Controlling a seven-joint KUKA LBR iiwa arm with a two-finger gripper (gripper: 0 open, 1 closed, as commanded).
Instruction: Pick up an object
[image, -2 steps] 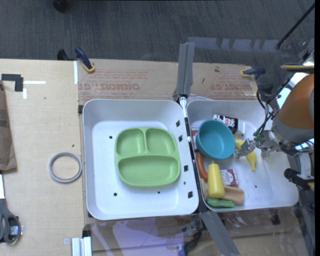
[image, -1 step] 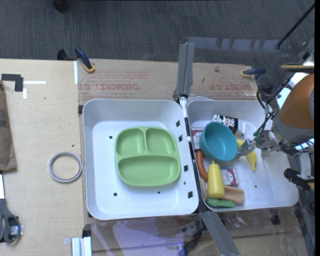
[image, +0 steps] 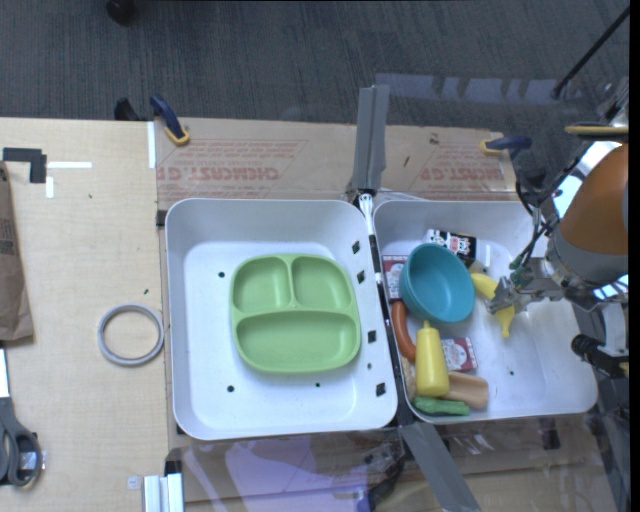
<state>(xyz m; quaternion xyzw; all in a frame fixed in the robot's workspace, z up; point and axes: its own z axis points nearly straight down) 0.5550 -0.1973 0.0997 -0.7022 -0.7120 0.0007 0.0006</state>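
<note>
Gripper (image: 507, 297) low in right bin (image: 545, 385), fingers closed on banana (image: 490, 290), right of blue bowl (image: 438, 283). Mustard bottle (image: 431, 362) near front wall. Green tray (image: 295, 313) in left bin (image: 200, 330).

Robotics lab or test cell, probably. Plywood bench (image: 80, 250) with cardboard sheet (image: 260, 165) held by blue clamps (image: 170, 120). Two shallow white bins (image: 190, 300) mounted side by side over dark carpet. Toy food and plastic dishware as test objects. Grey-and-orange industrial arm (image: 600, 215) at right, cabling alongside.
</note>
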